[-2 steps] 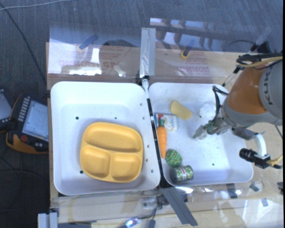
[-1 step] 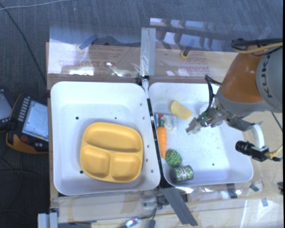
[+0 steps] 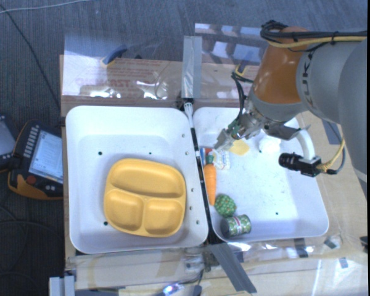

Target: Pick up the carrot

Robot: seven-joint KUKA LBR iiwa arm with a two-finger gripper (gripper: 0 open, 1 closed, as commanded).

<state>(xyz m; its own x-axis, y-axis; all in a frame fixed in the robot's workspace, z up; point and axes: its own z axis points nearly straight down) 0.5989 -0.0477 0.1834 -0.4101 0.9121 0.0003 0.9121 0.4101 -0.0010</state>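
My arm (image 3: 308, 73) comes in from three o'clock, its orange band sitting above the right bin (image 3: 296, 214), and my gripper (image 3: 229, 138) hangs low over that bin's upper left part, tilted toward the divider between the two bins. Whether my gripper is open or closed, I cannot tell; it is small and blurred here, and nothing is plainly caught in it. The carrot (image 3: 209, 182) lies in the right bin against its left wall, running lengthwise from twelve to six o'clock, just below my gripper at about seven o'clock from it and apart from it. A small clear packet (image 3: 212, 159) with colored print sits at the carrot's top end, just beside my gripper. At five o'clock from the carrot rests a green bumpy item (image 3: 225, 204), and below that a green can (image 3: 236, 225) lying on its side near the bin's bottom edge. A pale yellow piece (image 3: 240, 147) lies at four o'clock from my gripper. The left bin (image 3: 92, 134) holds a yellow sectioned tray (image 3: 145, 197).
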